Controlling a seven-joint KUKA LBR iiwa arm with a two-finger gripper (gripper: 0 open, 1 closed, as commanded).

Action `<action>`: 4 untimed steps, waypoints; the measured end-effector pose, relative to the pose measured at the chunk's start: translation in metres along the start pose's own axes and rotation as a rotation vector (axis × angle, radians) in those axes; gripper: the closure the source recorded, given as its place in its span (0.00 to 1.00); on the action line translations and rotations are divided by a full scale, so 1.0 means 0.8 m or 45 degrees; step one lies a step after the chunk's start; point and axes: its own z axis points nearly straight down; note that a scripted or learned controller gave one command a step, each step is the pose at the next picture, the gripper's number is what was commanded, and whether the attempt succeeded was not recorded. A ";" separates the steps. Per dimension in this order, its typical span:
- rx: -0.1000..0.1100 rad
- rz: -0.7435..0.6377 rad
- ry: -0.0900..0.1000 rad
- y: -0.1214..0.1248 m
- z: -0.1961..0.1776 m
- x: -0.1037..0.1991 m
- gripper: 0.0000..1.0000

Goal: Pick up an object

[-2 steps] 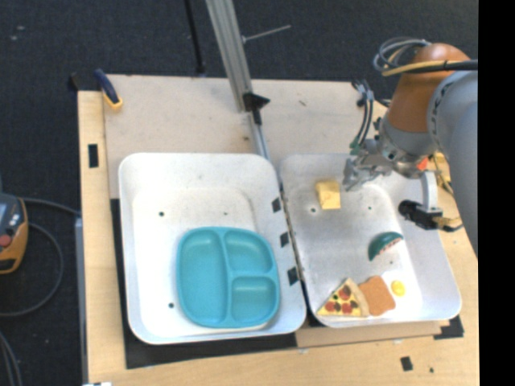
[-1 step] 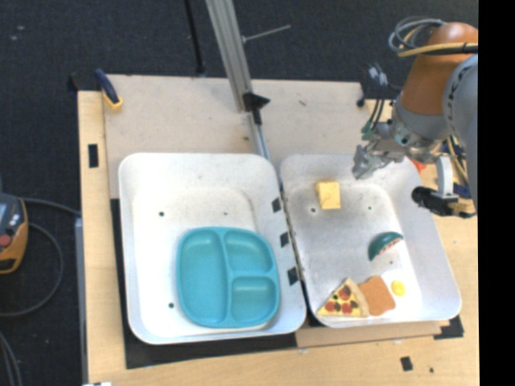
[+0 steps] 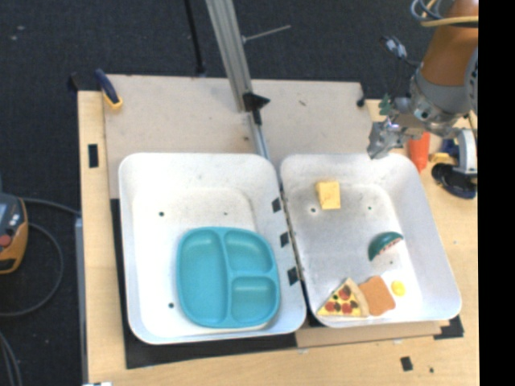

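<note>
We could not tell how our gripper (image 3: 380, 145) stood. The yellow block (image 3: 327, 194), below and left of it, looked light and stiff; we judged its flat sides the best hold.

two white bins (image 3: 129, 191), one teal tray (image 3: 228, 277), five toy foods (image 3: 327, 194)

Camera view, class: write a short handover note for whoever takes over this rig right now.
Gripper: above the right bin's far rim, holding nothing visible; finger state unclear.
Right bin: yellow block near the back, teal and pink piece mid-right, pizza slice and orange piece at the front, small yellow ball beside them.
Left bin: blue divided tray.
Done: nothing picked.
Left: choose an object, grasp, lift.
</note>
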 end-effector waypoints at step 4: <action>0.010 -0.005 0.006 -0.008 -0.031 0.198 1.00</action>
